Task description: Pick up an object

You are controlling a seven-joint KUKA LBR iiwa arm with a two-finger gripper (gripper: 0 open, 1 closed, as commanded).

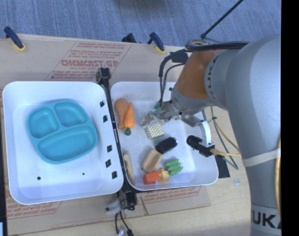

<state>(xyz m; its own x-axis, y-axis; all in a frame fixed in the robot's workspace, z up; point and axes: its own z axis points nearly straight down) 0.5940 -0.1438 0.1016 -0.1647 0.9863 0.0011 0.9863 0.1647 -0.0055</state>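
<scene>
Camera view, looking down at a slant: the grey arm (pixel 242 102) with its orange band fills the right side and reaches over the right bin (pixel 139 90); the gripper (pixel 156 113) sits low over that bin's upper middle, and I cannot tell whether it is wide, narrow or holding anything, since the wrist hides it. Left of the gripper, across the divider, lies the left bin (pixel 16 181), which holds a blue sectioned plate (pixel 62 129), well apart from the tool. Candidate objects are all in the right bin. Just left of the gripper lie a carrot (pixel 129 115) and a tan piece (pixel 120 111) side by side, touching. Directly below the gripper, very near it, sits a small patterned yellow block (pixel 154 129). Below that is a black object (pixel 165 144), then a tan cylinder (pixel 151 159), tilted. Lowest, well below the gripper, a green leafy piece (pixel 173 166) rests against an orange-red item (pixel 153 177). A thin pale stick (pixel 128 167) lies along the divider, down and left of the gripper.
</scene>
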